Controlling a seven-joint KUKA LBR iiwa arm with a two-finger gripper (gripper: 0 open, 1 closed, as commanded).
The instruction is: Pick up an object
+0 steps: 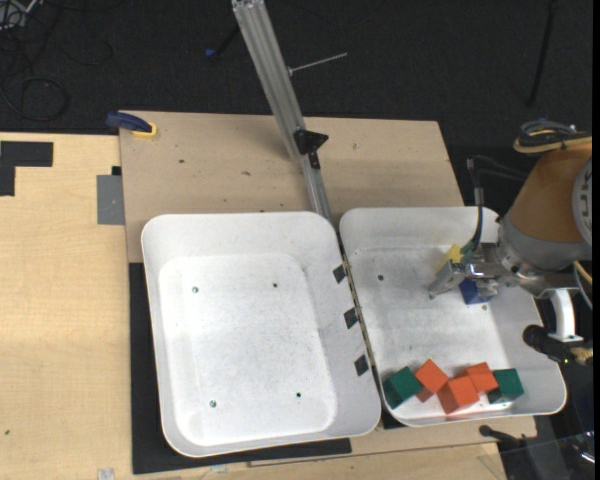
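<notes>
- Gripper (462, 278) low in right bin (410, 230), centre-right of frame; finger state impossible to tell.
- Blue object (470, 291) and yellow object (454, 255) right at gripper.
- Best centred over one before closing, then lifted straight.

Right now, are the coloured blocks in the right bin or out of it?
In it. The orange and green blocks lie clustered against the right bin's near wall, inside its rim. The pincer is farther back over that bin.

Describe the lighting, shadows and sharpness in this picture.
Camera view: even, soft light; the left bin shows a faint shading gradient, no harsh glare. The tool over the right bin looks small and slightly blurred; the blocks are soft-edged. The background beyond the bench is dark.
</notes>
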